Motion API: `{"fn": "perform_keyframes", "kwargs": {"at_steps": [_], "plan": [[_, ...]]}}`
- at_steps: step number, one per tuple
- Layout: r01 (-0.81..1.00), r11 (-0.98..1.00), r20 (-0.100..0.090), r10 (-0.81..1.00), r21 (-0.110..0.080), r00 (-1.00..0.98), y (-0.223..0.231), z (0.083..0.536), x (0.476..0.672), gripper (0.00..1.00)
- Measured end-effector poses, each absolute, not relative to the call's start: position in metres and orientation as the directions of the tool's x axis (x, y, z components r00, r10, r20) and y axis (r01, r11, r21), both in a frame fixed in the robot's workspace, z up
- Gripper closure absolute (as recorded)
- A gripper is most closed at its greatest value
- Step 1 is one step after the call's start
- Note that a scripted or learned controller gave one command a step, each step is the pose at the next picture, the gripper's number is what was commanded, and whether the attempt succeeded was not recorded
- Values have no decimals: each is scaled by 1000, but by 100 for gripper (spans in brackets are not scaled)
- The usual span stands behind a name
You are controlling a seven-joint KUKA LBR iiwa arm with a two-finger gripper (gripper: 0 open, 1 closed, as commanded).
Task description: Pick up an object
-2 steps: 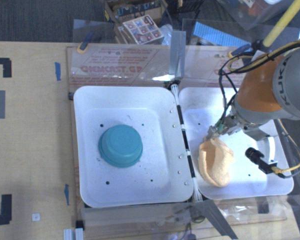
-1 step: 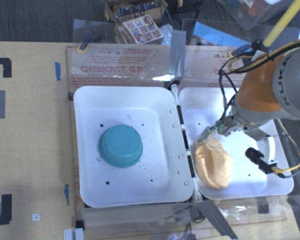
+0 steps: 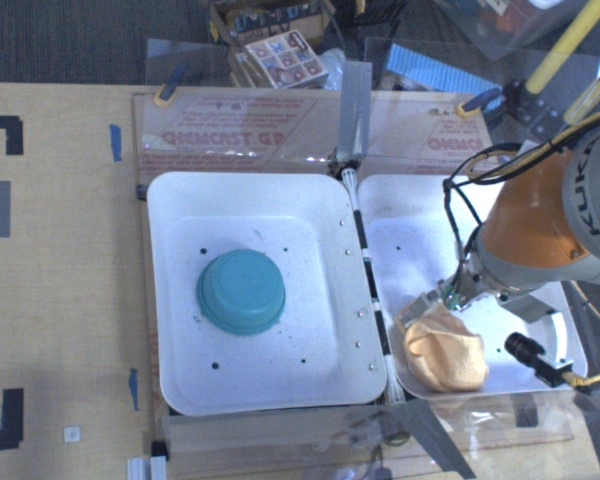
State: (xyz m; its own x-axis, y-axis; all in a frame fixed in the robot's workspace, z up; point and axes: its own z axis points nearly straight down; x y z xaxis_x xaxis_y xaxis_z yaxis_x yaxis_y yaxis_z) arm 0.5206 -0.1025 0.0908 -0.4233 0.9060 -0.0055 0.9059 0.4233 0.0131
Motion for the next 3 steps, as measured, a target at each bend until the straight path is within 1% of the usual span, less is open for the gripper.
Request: {"fn": "perform_keyframes", "kwargs": {"at_steps": [1, 2, 3], "plan": [[908, 419, -6, 908, 17, -419, -104, 101, 521, 100], [908, 418, -7, 908, 11, -418, -108, 91, 552, 100], [974, 228, -2, 974, 2, -228, -66, 250, 562, 100]]}}
